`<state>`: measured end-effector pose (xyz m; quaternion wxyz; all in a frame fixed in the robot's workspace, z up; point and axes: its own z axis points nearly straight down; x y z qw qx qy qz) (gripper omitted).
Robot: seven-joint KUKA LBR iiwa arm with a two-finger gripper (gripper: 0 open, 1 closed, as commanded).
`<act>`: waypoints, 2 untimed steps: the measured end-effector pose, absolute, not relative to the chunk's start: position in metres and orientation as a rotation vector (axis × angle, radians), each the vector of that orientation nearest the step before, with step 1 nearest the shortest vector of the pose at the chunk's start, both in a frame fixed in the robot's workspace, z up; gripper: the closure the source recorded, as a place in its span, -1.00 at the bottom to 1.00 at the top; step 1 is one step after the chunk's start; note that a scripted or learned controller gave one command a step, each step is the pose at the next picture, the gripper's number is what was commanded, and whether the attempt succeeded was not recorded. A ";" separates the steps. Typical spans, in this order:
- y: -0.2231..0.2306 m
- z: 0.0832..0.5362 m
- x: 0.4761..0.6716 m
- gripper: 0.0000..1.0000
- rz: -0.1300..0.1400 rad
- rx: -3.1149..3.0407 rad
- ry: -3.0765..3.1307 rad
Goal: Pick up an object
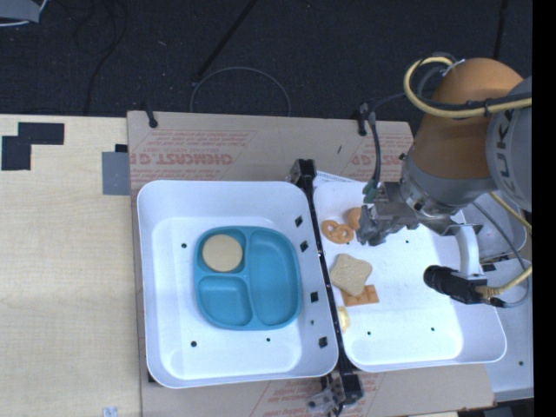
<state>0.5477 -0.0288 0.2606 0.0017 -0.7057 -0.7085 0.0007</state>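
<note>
Pincer sits low in the right bin, just right of the pretzel; can't tell its opening. Risk: descent lands beside the pretzel or nudges it toward the bread slice, giving an empty close.

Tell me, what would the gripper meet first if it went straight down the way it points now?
Probably the pretzel, which lies just beside the gripper in the right bin; depth is unclear, so it may touch bare bin floor instead.
</note>
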 end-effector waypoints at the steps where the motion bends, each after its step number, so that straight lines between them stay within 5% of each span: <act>1: 0.023 0.261 0.559 1.00 0.002 -2.214 -2.224; 2: 0.078 0.257 0.581 1.00 0.001 -2.215 -2.224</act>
